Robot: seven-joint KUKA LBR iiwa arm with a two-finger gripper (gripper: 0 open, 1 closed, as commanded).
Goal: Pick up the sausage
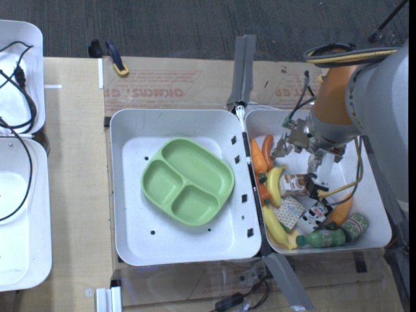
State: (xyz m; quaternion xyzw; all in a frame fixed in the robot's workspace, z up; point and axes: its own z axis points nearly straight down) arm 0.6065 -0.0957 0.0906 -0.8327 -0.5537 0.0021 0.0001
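Observation:
The right bin point(377, 194) holds a heap of toy food. A slim reddish-orange piece point(268, 151) that looks like the sausage lies along the bin's left wall, right beside an orange carrot point(257, 158). My gripper point(300, 158) hangs over the upper middle of this bin, just to the right of that piece and apart from it. Its fingers point(281, 149) point down, open, with nothing between them. The grey arm with its orange band point(331, 99) covers the bin's far right corner.
Two bananas point(275, 186) point(276, 227), a snack packet point(296, 183), a checkered box point(290, 212), a green bottle point(324, 238) and a green can point(355, 224) crowd the right bin. The left bin point(123, 239) holds a green divided plate point(187, 182).

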